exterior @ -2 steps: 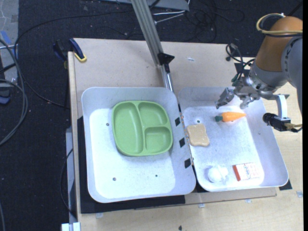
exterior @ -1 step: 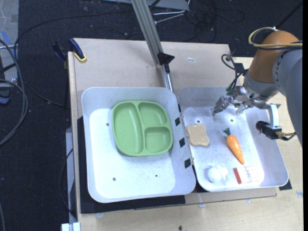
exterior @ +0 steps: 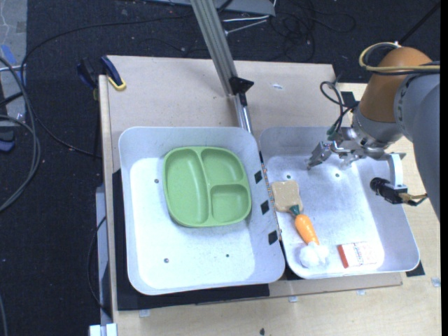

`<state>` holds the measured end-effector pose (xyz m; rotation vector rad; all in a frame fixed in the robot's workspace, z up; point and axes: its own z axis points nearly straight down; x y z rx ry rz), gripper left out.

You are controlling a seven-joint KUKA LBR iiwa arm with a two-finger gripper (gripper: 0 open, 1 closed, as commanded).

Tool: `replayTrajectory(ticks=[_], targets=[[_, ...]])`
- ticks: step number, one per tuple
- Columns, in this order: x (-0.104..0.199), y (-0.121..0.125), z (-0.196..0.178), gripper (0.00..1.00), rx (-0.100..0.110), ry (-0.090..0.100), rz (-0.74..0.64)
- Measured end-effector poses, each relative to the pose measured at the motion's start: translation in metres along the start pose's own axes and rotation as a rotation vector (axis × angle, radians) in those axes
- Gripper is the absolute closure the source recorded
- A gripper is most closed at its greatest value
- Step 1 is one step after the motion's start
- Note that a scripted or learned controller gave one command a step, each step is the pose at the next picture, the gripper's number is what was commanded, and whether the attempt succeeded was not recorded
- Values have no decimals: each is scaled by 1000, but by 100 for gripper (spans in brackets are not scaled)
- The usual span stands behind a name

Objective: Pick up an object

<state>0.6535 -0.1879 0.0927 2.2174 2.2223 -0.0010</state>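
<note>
Bench (exterior: pixel 182 89) carries two white bins: left bin (exterior: pixel 140 257) well off to the claw's left, right bin (exterior: pixel 392 215) directly under it. Arm (exterior: pixel 413 82) comes in from the right, orange band above the wrist. Green plate (exterior: pixel 208 185), three compartments, sits in the left bin, far left of the claw and not a likely target. Claw (exterior: pixel 329 151) hangs over the far end of the right bin, tips pointing left and down; can't tell how far open it is from this angle, and nothing visible between the tips, so I'd call it empty-handed. All candidates lie nearer the camera than the claw, along the bin's left and near sides. Box (exterior: pixel 360 253), white with a red edge, is furthest off, near-right of the claw. Tan block (exterior: pixel 285 194) is closest, near-left of it. Carrot (exterior: pixel 306 228) is just past the block, long axis running diagonally from far-left to near-right, leafy end touching the block. White lump (exterior: pixel 313 255) sits at the carrot's near tip, touching. Judgement: block is the shortest move; for the carrot, close across its width.
</note>
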Motion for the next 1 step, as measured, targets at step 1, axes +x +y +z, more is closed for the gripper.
replayTrajectory(ticks=[1], targets=[[0, 1, -11, 100, -3, -2, -2]])
